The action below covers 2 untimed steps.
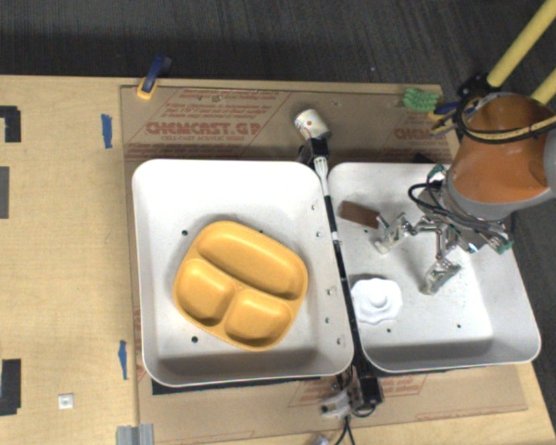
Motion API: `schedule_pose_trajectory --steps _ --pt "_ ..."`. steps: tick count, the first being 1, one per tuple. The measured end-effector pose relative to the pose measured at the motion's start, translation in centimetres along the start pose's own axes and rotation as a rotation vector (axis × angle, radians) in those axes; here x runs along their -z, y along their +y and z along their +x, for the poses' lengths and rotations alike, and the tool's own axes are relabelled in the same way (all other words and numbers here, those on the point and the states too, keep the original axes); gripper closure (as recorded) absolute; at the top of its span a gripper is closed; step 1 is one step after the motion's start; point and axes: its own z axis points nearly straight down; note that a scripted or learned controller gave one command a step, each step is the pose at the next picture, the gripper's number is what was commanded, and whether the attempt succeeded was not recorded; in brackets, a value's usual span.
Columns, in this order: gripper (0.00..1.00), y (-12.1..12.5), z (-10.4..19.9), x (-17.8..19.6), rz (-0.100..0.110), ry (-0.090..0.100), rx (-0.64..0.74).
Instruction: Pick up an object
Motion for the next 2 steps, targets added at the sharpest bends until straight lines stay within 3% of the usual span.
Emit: schedule_pose_trajectory --steps 1,2 --pt "0.00 1.46 -0.17 0.00 -0.001 0.000 0.206" --pt "0.00 0.79 -0.38 0.00 0.001 -0.003 0.593"
